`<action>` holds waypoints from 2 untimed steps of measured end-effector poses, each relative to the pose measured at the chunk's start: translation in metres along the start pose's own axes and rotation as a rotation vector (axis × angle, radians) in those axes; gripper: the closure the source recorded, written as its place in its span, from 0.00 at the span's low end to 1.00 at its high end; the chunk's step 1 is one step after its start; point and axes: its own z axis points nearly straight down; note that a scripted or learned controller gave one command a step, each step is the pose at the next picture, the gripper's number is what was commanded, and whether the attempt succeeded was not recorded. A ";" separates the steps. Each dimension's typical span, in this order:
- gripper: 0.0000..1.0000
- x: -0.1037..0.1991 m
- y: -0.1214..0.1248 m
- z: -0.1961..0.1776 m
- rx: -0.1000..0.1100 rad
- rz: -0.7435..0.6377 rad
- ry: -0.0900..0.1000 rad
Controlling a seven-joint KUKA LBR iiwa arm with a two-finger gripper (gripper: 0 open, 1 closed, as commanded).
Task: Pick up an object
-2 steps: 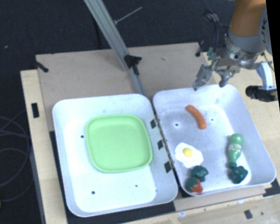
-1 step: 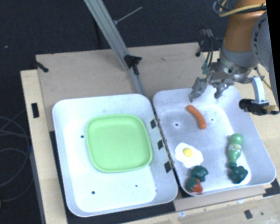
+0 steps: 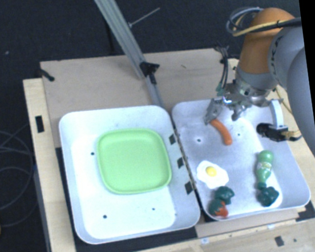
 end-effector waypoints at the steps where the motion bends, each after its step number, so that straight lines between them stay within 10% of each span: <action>1: 0.00 0.000 -0.001 0.045 0.000 0.000 0.000; 2: 1.00 -0.001 0.001 0.032 -0.006 0.000 -0.001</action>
